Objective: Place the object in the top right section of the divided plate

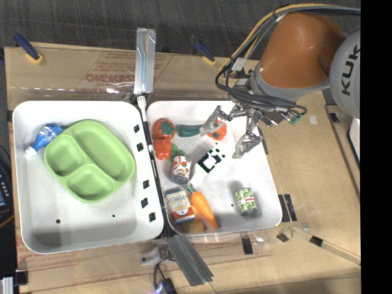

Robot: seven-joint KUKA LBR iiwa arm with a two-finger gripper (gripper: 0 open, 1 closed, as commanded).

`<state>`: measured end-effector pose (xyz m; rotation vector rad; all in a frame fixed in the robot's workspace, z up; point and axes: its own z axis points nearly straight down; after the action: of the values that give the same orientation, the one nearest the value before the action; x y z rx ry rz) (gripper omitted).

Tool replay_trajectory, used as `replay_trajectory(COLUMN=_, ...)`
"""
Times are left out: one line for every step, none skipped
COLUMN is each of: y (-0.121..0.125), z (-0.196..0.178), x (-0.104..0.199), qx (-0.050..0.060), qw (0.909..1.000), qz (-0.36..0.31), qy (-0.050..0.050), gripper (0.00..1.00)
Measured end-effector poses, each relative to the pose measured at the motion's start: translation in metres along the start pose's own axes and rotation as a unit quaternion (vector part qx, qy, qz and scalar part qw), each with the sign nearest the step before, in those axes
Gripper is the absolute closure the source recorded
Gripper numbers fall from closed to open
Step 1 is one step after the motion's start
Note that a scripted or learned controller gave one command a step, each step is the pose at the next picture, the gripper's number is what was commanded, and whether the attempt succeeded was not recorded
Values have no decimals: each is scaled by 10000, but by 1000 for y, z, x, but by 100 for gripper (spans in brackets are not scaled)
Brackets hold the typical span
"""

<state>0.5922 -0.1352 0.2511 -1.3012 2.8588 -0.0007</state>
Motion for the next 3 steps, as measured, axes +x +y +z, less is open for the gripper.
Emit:
replay_trajectory(y=0, z=-10, x=-1, qx=0, qw=10000, qz=-5, qy=-3, gripper=100)
replay_trajectory(y=-6, z=-57, x=-2, qx=13, qw=9993, qz=-373, qy=-7, gripper=100)
replay_trajectory(y=-6, z=-56, x=-1, qx=9, qw=9993, qz=-367, qy=-5, gripper=0)
